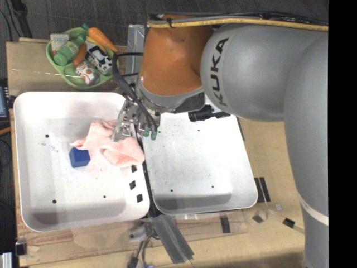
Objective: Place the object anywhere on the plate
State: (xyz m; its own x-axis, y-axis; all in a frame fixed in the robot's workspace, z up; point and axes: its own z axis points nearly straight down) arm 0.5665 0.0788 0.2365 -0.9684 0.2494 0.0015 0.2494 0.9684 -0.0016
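No plate can be made out with certainty, so the task is judged as not yet done. The likely object — a blue block (80,157) — lies on the floor of the left bin (33,110), just beside a crumpled pink cloth (114,144) and touching its edge or nearly so. The claw (129,128) is held low over the right side of that cloth, near the wall between the bins; whether its tips are spread or pressed together cannot be told, and nothing is seen pinched in it. The block is apart from it, so a pickup and a placement are judged to be left.

The right bin (201,166) is seen as a bare white tray with small dark specks. Both bins are carried on a pale wooden counter (268,149). A green bowl (56,63) of toy groceries is set beyond the left bin — dark carpet is seen behind.
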